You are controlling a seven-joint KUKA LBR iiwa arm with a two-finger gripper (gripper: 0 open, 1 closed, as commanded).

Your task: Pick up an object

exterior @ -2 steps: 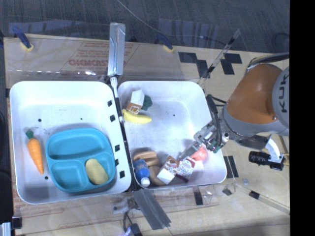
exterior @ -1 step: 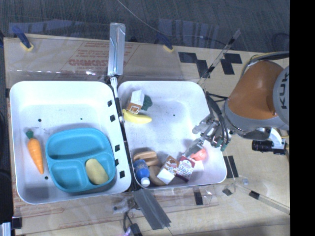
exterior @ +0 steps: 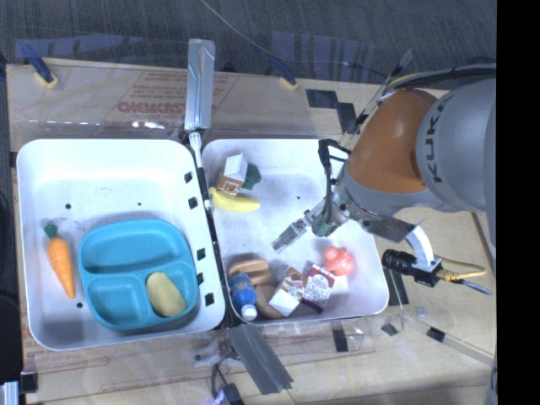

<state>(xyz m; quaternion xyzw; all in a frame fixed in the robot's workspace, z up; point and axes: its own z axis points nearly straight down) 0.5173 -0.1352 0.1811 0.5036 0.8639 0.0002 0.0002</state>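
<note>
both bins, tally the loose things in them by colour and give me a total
Main colour of each thing lying in the two bins:
Orange: 1, carrot
Blue: 2, divided plate, bottle
Yellow: 2, potato, banana
Red or pink: 2, carton, round fruit
Brown: 1, bread roll
White with print: 2, small cartons
Total: 10

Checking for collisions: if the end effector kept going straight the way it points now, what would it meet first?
The end effector points down-left over the right bin. Straight on, it would probably meet bare bin floor first, then the brown bun; depth is unclear.
</note>
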